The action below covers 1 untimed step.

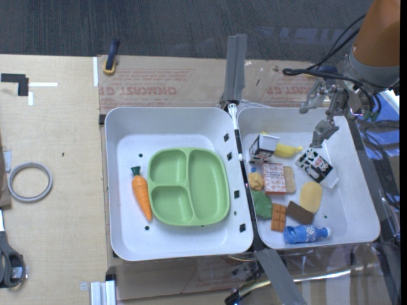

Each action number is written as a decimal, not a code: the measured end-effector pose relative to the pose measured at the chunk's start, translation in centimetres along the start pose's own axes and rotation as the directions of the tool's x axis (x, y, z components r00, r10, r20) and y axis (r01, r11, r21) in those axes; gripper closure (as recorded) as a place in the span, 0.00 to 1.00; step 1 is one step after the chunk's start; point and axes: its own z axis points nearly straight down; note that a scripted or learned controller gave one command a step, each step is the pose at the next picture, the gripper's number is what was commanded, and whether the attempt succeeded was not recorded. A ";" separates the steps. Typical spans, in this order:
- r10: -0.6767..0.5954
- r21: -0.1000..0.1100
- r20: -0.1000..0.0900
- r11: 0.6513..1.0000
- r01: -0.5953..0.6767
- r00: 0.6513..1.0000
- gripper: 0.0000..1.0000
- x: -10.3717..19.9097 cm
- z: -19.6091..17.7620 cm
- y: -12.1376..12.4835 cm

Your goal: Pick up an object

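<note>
Seemingly a black-and-white printed packet (314, 164), tilted, below fingers (324, 131).

You look down from one fixed camera above the tabletop (51, 107), at a slant, seeing both white bins (121, 189) from moderately far.

The right bin (356, 189) was crowded in its left and lower part, where a blue bottle (306, 234), a yellow block (311, 197) and a black-and-white pack (314, 164) lay close together. Its right side had bare floor. In the left bin (121, 189), a green plate (189, 186) filled the middle, with a carrot (142, 194) just beside it. The corners had room.
</note>
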 end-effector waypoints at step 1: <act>-0.025 0.000 -0.002 1.000 0.025 1.000 0.00 2.0 8.3 -7.2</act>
